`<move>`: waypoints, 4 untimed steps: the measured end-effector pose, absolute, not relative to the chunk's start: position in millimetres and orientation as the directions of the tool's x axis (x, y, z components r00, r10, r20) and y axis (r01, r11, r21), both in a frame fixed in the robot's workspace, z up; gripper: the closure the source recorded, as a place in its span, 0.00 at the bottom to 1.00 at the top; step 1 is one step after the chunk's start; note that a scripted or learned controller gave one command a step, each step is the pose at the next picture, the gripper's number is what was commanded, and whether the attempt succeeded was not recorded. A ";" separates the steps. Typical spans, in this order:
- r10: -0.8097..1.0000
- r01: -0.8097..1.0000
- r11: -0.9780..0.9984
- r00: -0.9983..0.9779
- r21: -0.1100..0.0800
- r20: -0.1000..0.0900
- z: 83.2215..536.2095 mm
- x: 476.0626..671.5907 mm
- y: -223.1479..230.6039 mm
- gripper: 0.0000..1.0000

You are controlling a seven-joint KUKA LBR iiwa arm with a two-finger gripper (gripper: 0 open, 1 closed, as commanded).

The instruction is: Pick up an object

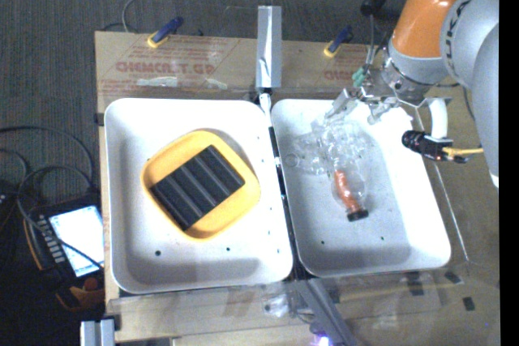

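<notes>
camera view puts my gripper (362, 97) over the right shallow white bin (422, 251), near its 1 o'clock corner, on the grey arm with the orange band (434, 0). whether it is spread or closed i cannot tell; glare and clutter hide that.

the nearest target is a crumpled clear plastic bottle with an orange-tinted neck and dark cap (345, 170), lying in that bin's middle. its long axis runs roughly 11 to 5 o'clock, cap at the 5 o'clock end. from the gripper it lies toward 7 o'clock, close by, its clear end just beneath.

a yellow rounded tray with a ribbed black insert (203, 182) sits in the left white bin (130, 255), well apart, toward 8 o'clock.

i judge the bottle the easier reach.
</notes>
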State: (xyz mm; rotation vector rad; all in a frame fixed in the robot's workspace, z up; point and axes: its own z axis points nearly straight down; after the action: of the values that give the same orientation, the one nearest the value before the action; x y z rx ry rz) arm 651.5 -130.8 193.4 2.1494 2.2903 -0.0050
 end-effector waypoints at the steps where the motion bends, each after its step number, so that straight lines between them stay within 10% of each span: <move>1: 0.998 0.998 0.065 -0.065 -0.001 -0.003 202.8 652.1 -129.8 1.00; 2: 0.998 0.998 0.065 -0.065 -0.002 -0.003 202.8 652.0 -129.7 0.00; 3: 0.985 0.985 0.173 -0.173 0.023 -0.008 118.3 620.8 -120.5 0.00; 4: 0.965 0.965 0.263 -0.263 0.007 -0.018 106.0 622.2 -115.0 0.00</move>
State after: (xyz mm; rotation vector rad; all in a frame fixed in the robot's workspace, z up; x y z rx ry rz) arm 622.2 -115.0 106.0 1.8963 2.4818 -0.0084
